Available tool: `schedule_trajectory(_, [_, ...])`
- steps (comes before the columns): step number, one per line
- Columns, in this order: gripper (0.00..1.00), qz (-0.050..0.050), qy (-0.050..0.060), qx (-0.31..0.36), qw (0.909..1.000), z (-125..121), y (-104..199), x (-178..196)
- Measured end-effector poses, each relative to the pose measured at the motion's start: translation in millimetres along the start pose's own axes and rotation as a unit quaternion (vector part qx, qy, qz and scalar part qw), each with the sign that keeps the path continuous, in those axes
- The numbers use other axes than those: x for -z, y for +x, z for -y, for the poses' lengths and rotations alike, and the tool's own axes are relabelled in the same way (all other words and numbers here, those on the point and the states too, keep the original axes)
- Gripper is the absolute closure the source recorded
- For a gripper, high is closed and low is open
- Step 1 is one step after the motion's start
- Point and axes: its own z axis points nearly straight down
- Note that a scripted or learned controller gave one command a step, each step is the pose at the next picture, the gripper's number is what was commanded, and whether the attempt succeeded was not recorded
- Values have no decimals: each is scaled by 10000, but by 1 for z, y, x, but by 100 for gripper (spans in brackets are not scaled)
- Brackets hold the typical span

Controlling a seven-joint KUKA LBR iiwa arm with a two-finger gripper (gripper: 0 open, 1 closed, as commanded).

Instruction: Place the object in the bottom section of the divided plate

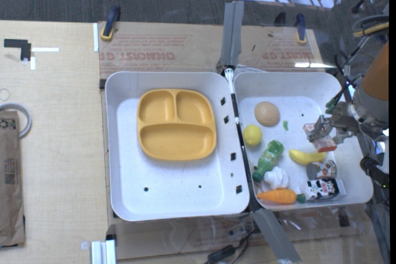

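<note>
On the light wooden worktop (55, 133), the left white bin (124, 195) carries a yellow 3-section divided plastic plate (177, 124). Right of it, the second white bin (297, 93) keeps a tan ball (266, 113), lemon (252, 135), green bottle (268, 157), carrot (277, 196) and banana (307, 156). Gripper (322, 133) hovers just above the banana; jaws' state unclear.

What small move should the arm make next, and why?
Probably lower the gripper onto a chosen item in the right bin, perhaps the banana just below it. The yellow divided plate in the left bin has nothing on it.
</note>
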Motion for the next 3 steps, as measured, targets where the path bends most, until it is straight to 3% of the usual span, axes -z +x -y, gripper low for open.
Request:
schedule_trajectory(1, [100,13,6,-927,9957,-55,66,22])
schedule_trajectory(2, [100,17,6,-1174,9931,-99,140,2])
schedule_trajectory(3, [100,15,8,-1490,9888,-38,192,2])
